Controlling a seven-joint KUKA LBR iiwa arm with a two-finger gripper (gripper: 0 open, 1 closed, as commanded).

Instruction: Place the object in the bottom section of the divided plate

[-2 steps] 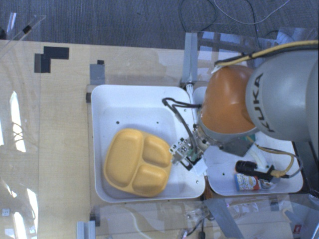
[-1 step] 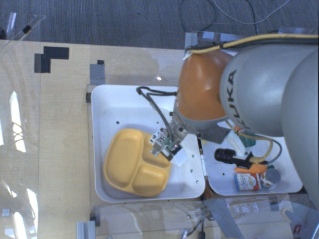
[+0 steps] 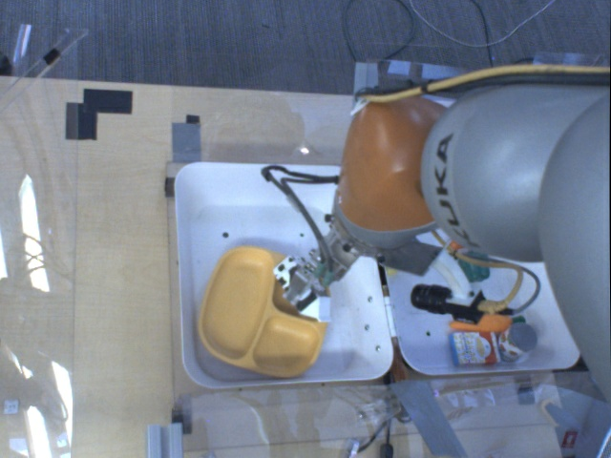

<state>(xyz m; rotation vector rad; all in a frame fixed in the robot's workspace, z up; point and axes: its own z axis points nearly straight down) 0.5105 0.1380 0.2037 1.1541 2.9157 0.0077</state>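
Hovering at the yellow plate's (image 3: 250,308) right edge, the gripper (image 3: 304,284) sits just above-right of the bottom section; finger state cannot be told.

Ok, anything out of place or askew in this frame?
One thing: the yellow divided plate in the left bin sits rotated, its sections at a slant to the bin walls. The gripper is at its right edge. In the right bin, small items lie in a loose heap. No spill or damage shows.

the arm (image 3: 496,160) hides part of the right bin (image 3: 563,356); the tool's (image 3: 304,284) grip is too small to tell.
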